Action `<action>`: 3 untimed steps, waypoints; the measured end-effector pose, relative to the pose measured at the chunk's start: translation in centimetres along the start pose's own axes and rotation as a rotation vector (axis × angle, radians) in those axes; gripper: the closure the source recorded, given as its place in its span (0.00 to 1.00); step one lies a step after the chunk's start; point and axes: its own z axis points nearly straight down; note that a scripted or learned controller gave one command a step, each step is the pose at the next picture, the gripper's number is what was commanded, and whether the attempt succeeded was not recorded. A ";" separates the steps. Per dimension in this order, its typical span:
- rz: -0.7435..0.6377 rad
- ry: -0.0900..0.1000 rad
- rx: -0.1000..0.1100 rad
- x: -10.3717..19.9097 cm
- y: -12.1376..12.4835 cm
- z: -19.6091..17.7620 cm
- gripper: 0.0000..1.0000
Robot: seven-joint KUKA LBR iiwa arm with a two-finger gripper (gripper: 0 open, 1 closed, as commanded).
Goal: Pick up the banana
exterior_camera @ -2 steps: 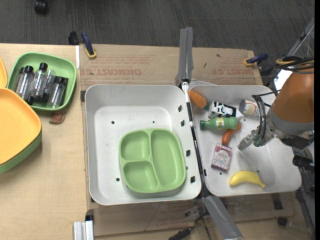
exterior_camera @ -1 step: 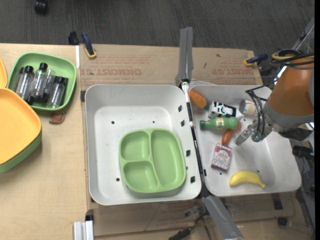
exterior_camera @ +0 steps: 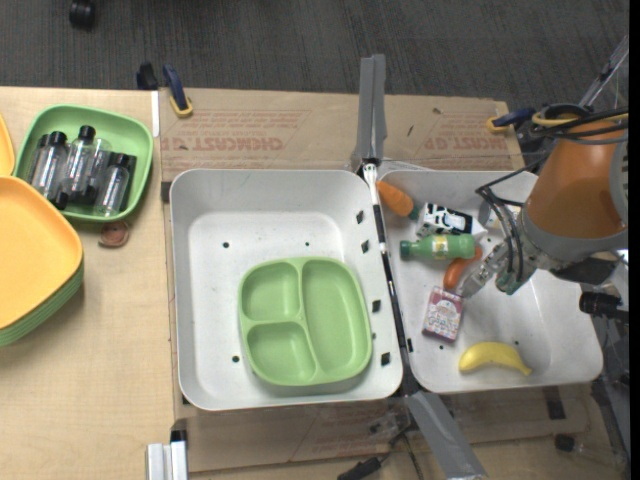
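I'm in the approach step: my gripper (exterior_camera: 480,280) hangs over the right bin (exterior_camera: 560,368), w/ nothing between its fingers that I can make out. Can't tell how far open it is, the tips blur into the stuff under them, so no call there.

The banana (exterior_camera: 494,359) lies on the bin floor near the near edge, apart from the rest, bare white around it. It's just nearer than the gripper and a bit right of it. The pink packet (exterior_camera: 443,315) sits just left and farther; the green bottle (exterior_camera: 438,247) and an orange piece (exterior_camera: 397,200) are farther back, well clear.

Long axis runs approx left-right, w/ a slight tilt: the left end is blunter, the right end tapers and drops a touch nearer. The curve bows up toward the far side.

Next move, as I judge it: shift nearer, centre over the banana's middle, turn the wrist so the fingers close across the short width, then drop.
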 end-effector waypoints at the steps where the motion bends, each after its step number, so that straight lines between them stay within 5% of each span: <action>1: -0.140 -0.004 -0.001 -3.9 -6.1 -1.2 1.00; 2: -0.141 -0.001 -0.001 -2.6 -9.6 -0.6 1.00; 3: -0.336 -0.002 -0.002 -2.3 -10.0 0.5 1.00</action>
